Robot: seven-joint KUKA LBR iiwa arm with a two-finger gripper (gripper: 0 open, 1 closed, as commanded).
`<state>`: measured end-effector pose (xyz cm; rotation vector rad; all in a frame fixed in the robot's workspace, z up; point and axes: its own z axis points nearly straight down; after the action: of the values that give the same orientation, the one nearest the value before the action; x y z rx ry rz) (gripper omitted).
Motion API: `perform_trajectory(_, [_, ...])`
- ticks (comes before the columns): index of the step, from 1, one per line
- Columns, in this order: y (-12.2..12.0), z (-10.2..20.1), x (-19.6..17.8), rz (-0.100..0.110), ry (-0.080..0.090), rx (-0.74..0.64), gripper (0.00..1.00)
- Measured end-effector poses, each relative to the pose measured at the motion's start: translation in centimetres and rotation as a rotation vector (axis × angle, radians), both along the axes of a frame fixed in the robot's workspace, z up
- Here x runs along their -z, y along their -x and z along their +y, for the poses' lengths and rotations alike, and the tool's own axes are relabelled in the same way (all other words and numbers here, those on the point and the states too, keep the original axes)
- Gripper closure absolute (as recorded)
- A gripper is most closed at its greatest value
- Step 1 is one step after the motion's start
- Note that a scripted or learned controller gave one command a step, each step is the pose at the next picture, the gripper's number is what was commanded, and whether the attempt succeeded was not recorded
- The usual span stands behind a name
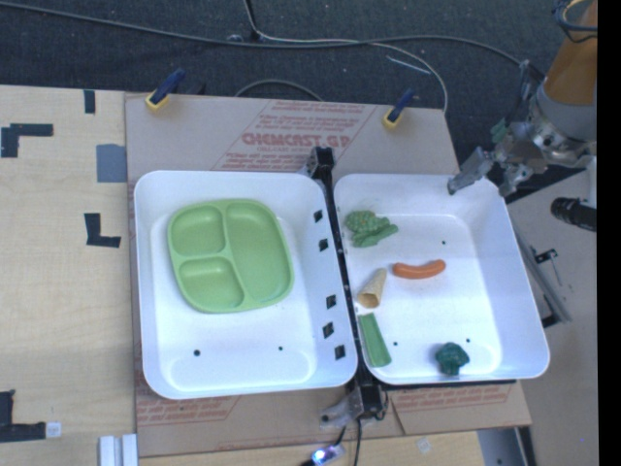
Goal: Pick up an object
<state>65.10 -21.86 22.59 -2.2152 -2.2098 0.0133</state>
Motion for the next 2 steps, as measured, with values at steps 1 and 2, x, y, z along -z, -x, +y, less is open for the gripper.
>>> perform_trajectory(1, [-0.3,0.1,-0.9,-0.014,0.003,-0.004,0.0])
perform_trajectory(2, [-1.0,-0.3,5.1,-0.009,0.004,-0.004,0.0])
